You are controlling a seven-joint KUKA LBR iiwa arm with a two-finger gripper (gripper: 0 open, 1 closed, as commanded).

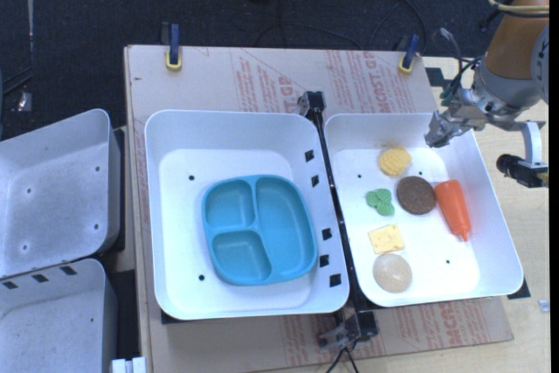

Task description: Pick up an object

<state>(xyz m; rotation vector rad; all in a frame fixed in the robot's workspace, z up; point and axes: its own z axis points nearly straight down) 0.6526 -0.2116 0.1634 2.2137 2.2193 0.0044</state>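
Right white bin [489, 271], front to back: pale round bun [392, 272], yellow square cracker [386, 238], green broccoli piece [380, 202], brown round patty [416, 195] with orange plastic carrot [454, 207] just right of it, yellow waffle disc [395, 161]. Left white bin [175, 153]: blue three-compartment plastic tray [258, 228]. Gripper [437, 137] over the right bin's back rim, near the disc, nothing in it; state: cannot tell.

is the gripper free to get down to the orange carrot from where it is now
Probably yes. The gripper sits over the right bin's far rim, and the carrot lies apart from the brown patty with bare bin floor around it. Nothing lies on top of it.
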